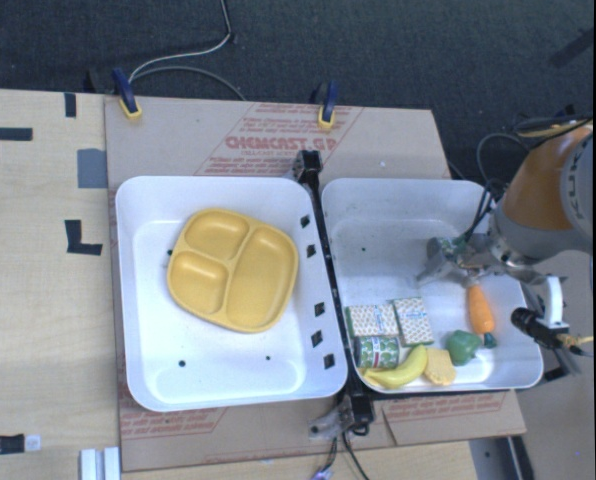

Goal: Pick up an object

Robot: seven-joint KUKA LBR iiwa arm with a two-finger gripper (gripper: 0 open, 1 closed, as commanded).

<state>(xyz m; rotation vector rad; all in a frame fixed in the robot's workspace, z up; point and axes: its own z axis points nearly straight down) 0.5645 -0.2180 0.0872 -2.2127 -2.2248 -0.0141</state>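
We see the grey two-finger gripper (446,259) low inside the shallow white right bin (398,200), just above-left of the orange plastic carrot (480,309), likely lining up a grab; grip state we cannot tell.

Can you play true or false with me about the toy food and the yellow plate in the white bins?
1. The yellow plate lies in the left bin. True.
2. The banana lies on the yellow plate. False: it lies in the right bin, near the front edge.
3. The carrot is in the right bin, next to the gripper. True.
4. The gripper is over the left bin. False: it is over the right bin.
5. The yellow plate has toy food in it. False: nothing lies on it.
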